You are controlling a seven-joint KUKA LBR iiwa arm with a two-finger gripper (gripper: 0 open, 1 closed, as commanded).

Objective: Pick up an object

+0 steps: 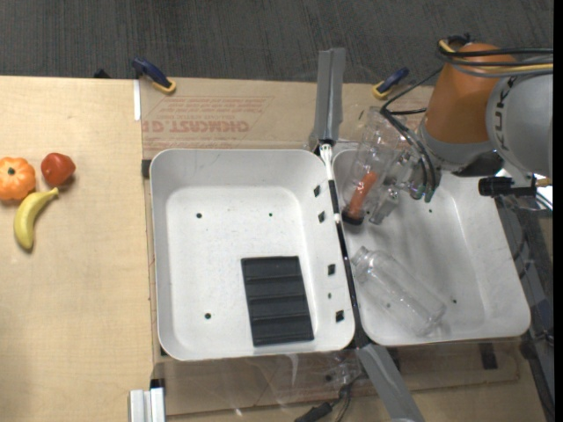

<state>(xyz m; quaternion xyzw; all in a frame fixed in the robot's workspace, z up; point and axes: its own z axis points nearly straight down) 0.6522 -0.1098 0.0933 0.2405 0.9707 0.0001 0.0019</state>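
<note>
Two bins: left bin (176, 236) one black block (277, 299); right bin (493, 271) one clear bottle (396, 290), maybe more. Pincer (374, 192) state: cannot tell.

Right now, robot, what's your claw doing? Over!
Claw low in right bin, at orange-tipped thing. Clear bottle lying nearby. Black block in left bin.

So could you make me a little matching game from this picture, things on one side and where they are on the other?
Things:
1. black block
2. clear bottle
3. banana
4. gripper

Places:
A. on the bench, left of both bins
B. in the left bin
C. over the right bin's far left corner
D. lying in the right bin

Pairs: 1-B, 2-D, 3-A, 4-C
</note>
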